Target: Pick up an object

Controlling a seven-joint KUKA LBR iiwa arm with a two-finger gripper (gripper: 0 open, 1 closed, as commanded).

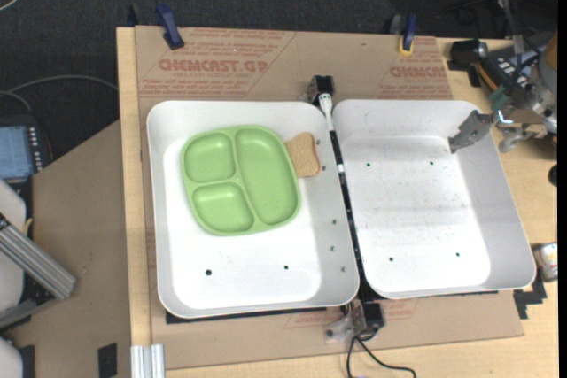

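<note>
Down at six o'clock a black cable trails off the bench edge below the two bins. Left bin carries a green divided plate, and a tan cracker-like piece sits touching that plate's rim at its three o'clock side. My gripper hangs at the right bin's two o'clock corner — over the rim, well apart from the tan piece. How wide my fingers stand, I cannot tell — nothing visible between them.

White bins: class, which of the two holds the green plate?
The left bin, far from the gripper, holds the green plate with a tan sponge beside it.
</note>
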